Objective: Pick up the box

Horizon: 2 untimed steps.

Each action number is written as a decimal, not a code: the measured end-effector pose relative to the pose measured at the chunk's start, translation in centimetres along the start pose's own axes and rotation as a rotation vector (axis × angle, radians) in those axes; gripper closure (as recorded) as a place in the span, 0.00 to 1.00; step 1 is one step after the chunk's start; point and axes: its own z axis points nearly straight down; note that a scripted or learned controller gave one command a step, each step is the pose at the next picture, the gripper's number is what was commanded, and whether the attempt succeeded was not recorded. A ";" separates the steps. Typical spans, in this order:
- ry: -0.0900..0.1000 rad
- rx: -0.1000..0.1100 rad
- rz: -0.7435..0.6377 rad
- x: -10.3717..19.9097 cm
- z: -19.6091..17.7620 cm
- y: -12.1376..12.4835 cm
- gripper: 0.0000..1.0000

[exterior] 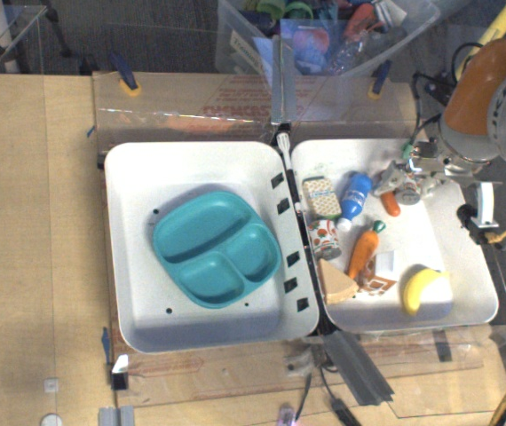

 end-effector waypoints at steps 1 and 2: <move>-0.005 -0.010 -0.003 0.0 -1.5 0.3 1.00; -0.009 0.005 0.130 1.1 -13.0 -0.2 1.00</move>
